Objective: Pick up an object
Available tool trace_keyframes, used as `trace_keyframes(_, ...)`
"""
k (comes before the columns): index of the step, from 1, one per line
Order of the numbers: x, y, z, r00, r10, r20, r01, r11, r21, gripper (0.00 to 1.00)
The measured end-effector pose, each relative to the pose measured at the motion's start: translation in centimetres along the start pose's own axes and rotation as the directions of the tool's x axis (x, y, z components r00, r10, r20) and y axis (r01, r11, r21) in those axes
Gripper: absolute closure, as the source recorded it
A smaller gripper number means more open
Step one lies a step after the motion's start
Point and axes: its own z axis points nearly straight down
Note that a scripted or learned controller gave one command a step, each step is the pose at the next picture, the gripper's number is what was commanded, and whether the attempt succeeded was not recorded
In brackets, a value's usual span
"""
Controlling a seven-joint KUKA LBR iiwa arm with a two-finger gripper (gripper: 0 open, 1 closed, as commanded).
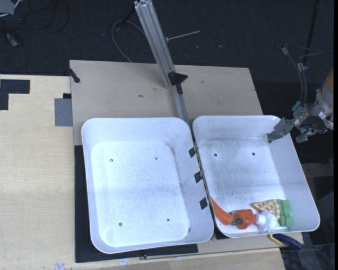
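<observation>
Hovering at the far right rim of the right shallow white bin (245,122), the end effector (281,129) shows no object in it; its grip state I cannot tell. Small mixed toys, orange-red, tan and green (253,214), cluster along that bin's near edge toward its right corner, well apart.

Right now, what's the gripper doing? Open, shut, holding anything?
Gripper: over the right bin's far right rim, nothing visibly held; open or shut cannot be told. The objects lie in that bin's near corner.
</observation>
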Motion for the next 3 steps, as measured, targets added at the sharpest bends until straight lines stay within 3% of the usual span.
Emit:
trace_keyframes(1,0.3,-4.3,13.6,1.000,0.000,-0.002,0.000,1.000,0.009,0.00)
trace_keyframes(2,0.9,-5.8,16.8,0.998,0.061,0.002,-0.061,0.998,-0.004,0.00)
trace_keyframes(3,5.5,0.6,16.8,1.000,-0.004,0.000,0.004,1.000,-0.004,0.00)
